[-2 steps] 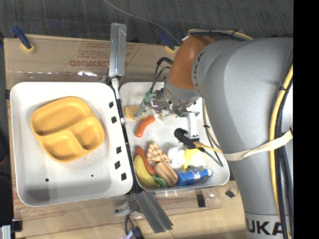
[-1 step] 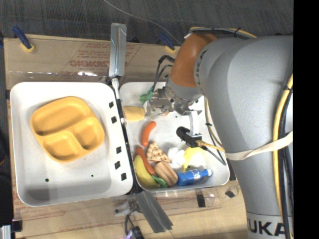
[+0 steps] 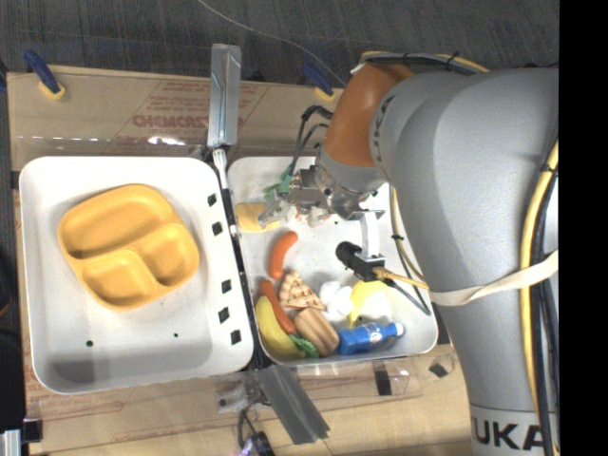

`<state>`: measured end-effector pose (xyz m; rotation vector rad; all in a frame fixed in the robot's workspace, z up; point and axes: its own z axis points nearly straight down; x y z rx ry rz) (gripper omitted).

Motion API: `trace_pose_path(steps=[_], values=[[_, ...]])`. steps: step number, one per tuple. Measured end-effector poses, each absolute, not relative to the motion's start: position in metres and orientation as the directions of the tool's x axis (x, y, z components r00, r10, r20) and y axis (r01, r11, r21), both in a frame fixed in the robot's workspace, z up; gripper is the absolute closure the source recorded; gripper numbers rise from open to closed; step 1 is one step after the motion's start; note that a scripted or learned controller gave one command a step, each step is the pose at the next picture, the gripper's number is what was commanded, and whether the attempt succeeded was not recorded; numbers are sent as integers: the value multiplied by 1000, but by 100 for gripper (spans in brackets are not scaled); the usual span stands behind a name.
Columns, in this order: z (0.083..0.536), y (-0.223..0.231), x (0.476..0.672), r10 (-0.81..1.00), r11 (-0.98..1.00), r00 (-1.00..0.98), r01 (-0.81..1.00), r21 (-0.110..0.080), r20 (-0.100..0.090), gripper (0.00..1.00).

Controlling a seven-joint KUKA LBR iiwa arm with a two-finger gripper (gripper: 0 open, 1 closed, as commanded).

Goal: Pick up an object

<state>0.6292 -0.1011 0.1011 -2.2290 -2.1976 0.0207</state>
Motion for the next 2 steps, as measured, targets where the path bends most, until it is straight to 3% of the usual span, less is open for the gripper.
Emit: trace_pose_path(steps=[1, 2], values=[[111, -101, 629, 1000, -10, 10, 1000, -18, -2, 100], [111, -100, 629, 1000, -8, 8, 1000, -19, -1, 0]])
